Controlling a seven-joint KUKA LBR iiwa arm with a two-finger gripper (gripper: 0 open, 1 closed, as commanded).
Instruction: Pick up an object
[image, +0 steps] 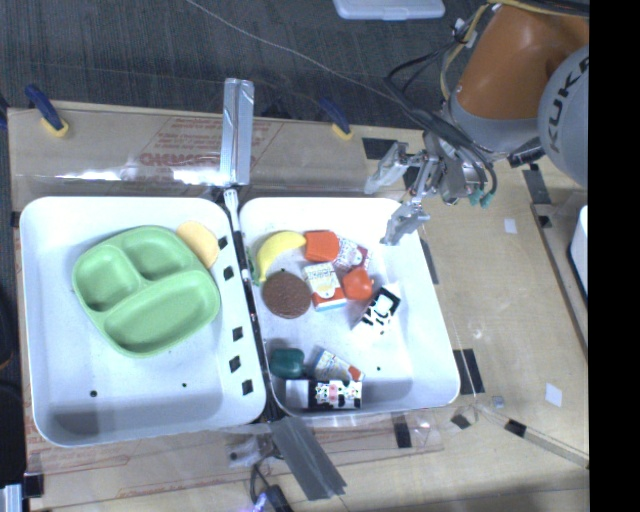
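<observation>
A green divided plate (148, 288) lies in the left white bin (50, 380).

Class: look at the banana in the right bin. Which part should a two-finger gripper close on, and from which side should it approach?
Grip the banana across the middle of its curve, coming straight down from above. It lies flat and its body is narrow there. Its upper-left side faces bare bin floor; the brown disc crowds its lower end, so avoid that end.
</observation>
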